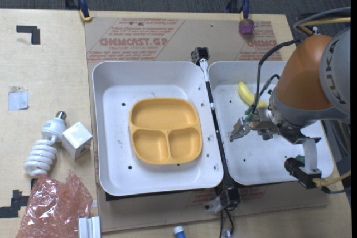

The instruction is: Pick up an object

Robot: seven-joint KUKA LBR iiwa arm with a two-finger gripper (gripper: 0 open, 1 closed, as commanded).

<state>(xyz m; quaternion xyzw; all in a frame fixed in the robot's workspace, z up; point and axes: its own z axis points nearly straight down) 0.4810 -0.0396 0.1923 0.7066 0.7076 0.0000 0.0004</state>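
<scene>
**Two bins, one banana, one tray**

The gripper (239, 130) hangs over the right bin (245, 167) with fingers spread, gripping nothing. One banana (246, 93) lies near, at its 12 o'clock. The left bin (111, 120) carries one yellow tray (165, 130) with three compartments.

2 shallow white plastic bins sit side by side on the bench. The left bin (111, 120) holds a yellow-orange tray with 3 compartments (165, 131), lying flat. Over the right bin (245, 167) hangs the grey arm with its orange band (304, 83), its metal 2-finger gripper (239, 130) low above the bin floor. Just behind it lies a yellow banana-shaped object (245, 93), partly hidden by the arm.
</scene>
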